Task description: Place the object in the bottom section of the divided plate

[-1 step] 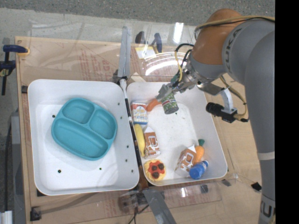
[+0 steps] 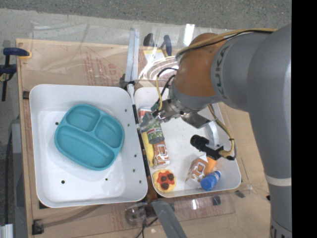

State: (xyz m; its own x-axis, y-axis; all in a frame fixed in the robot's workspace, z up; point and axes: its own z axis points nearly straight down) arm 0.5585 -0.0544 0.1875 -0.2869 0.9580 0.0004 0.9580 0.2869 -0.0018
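Gripper (image 2: 157, 114) is seen low in the right bin (image 2: 229, 178), just right of frame centre, above a green-labelled packet (image 2: 152, 131); whether anything is pinched cannot be told. The divided plate (image 2: 89, 135) lies well apart, at centre left in the left bin (image 2: 37, 133). Neighbouring cartons (image 2: 161, 155) are crowded close, so a wrong or doubled pick is judged likely

Two white bins are sitting on the bench: left bin (image 2: 42, 182), right bin (image 2: 225, 182). One blue divided plate (image 2: 89, 136) is lying left of the gripper. Two small cartons are lying below it: (image 2: 161, 154), (image 2: 196, 169). One blue-capped bottle (image 2: 209, 180) is lying beside them.
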